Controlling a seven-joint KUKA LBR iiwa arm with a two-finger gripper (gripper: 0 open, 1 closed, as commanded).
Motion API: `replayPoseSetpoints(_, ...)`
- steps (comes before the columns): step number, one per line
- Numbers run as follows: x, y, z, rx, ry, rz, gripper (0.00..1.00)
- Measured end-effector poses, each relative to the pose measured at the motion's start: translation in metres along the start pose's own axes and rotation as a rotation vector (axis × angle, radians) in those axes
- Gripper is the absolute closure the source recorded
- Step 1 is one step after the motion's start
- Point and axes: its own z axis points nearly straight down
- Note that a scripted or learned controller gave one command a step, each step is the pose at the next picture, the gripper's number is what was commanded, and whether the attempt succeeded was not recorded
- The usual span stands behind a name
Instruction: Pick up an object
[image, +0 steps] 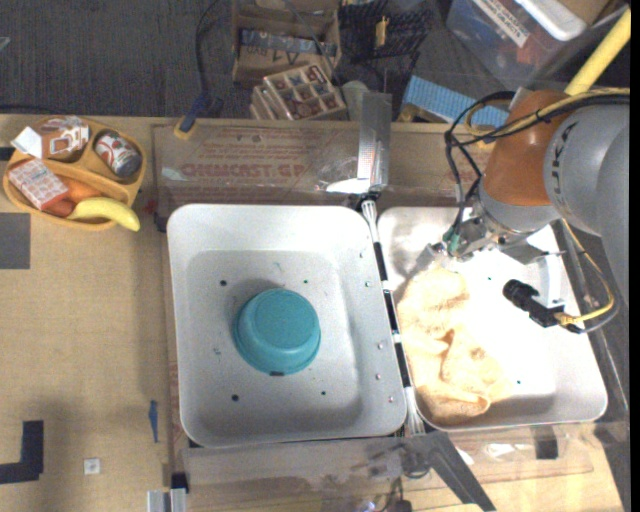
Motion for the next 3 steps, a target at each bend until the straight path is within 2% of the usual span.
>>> replayPoseSetpoints(1,-0.005,-0.082,0.01,0.003,0.001,-0.092,0.0)
replayPoseSetpoints(2,-0.006,-0.081,-0.001,-0.002,-0.001,-0.087,1.0)
replayPoseSetpoints(3,0.074,-0.02,-0.089,0.012,0.003,0.413,1.0)
